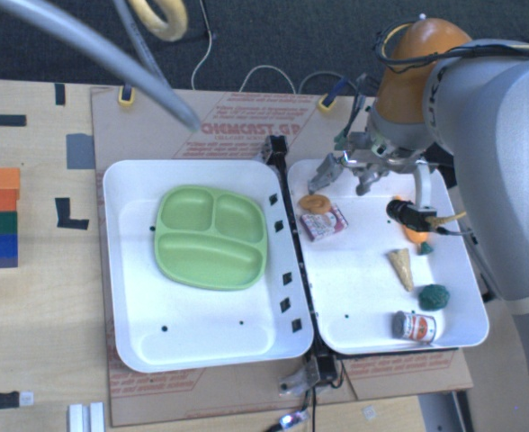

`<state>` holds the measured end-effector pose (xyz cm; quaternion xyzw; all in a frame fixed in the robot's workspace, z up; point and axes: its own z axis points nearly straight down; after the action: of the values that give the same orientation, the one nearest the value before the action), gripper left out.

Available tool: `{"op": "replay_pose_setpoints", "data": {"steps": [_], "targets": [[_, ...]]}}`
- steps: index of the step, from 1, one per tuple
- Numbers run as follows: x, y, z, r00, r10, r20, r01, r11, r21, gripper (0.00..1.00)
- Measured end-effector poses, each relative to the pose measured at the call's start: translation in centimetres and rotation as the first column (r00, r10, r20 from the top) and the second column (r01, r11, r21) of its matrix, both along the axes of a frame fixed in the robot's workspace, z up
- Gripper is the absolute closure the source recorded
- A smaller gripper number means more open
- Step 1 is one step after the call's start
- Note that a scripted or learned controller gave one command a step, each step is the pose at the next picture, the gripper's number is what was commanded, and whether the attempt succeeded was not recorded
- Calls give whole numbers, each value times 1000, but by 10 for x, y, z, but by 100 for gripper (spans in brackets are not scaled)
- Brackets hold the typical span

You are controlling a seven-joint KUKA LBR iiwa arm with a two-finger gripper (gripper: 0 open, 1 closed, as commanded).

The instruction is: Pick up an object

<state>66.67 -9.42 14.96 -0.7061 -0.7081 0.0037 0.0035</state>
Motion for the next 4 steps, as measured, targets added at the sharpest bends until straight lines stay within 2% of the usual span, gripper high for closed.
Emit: {"op": "replay_pose_setpoints", "data": {"steps": [1, 2, 3, 4], "targets": [[0, -8, -50, 1000, -1, 1, 1, 1000, 0, 0], [-1, -7, -68, 1000, 0, 5, 0, 1000, -1, 0], [-1, -7, -60, 1000, 1, 2, -1, 1000, -1, 100], [-7, -4, -2, 1000, -2, 7, 2, 1000, 1, 100]]}}
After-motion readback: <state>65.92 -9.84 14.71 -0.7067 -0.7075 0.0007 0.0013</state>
